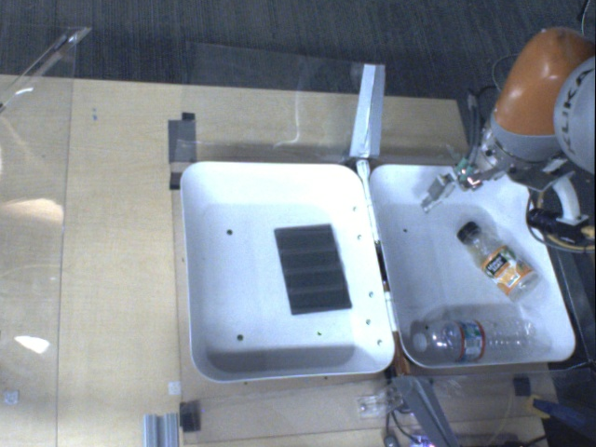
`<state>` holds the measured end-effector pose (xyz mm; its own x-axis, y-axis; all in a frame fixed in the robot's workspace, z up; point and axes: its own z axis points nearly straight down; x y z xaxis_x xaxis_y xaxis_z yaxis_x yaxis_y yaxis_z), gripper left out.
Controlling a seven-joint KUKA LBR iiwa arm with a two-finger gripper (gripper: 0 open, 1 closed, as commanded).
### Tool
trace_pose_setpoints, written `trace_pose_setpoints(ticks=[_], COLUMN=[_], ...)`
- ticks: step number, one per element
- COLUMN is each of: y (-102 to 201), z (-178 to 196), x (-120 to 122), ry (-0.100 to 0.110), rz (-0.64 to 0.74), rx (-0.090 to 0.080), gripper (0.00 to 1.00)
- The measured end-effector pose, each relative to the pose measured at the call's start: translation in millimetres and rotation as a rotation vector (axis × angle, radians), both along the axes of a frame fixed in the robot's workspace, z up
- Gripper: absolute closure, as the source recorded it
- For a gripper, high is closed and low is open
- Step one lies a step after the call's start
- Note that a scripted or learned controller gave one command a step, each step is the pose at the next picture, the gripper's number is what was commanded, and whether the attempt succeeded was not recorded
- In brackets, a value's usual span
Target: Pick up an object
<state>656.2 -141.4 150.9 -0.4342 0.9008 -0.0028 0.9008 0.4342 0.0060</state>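
**A:** What was in the bins?

**B:** Left bin (pixel 200 250) had one item: a dark ribbed rectangular pad (pixel 312 268) lying flat near the middle, long side running away from the camera at a slight tilt. Well apart from the fingers, across the shared wall between the bins.

**A:** Right one?

**B:** Right bin (pixel 400 259) had two bottles. A small clear bottle (pixel 496 260) with a dark cap and an orange-and-black label lay on its side, cap end pointing toward the fingers, below them and a bit toward the arm side. A larger clear water bottle (pixel 470 338) with a red-and-blue label lay along the near wall, the farthest item in that bin from the fingers.

**A:** Gripper?

**B:** Gripper (pixel 445 189) sat over the far part of the right bin, near its back wall, hanging off the grey wrist under the orange band (pixel 540 68). One thin metallic finger (pixel 436 194) stuck out toward the left bin. Couldn't tell whether the fingers were spread or pressed together; too small and blurred.

**A:** Anything between them?

**B:** Nothing I could see. Small bottle was the nearest item, close but apart. Both bottles rested on the bin floor, not touching each other.
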Motion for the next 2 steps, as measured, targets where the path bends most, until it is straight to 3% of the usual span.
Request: trace_pose_setpoints(ticks=[1,2], y=[-32.9,-63.4], z=[-34.0,-63.0], x=[-65.3,-43.9], ry=[0.002,-0.004], rz=[-0.265,-0.220], rx=[0.002,0.000], gripper=[0.00,0.00])
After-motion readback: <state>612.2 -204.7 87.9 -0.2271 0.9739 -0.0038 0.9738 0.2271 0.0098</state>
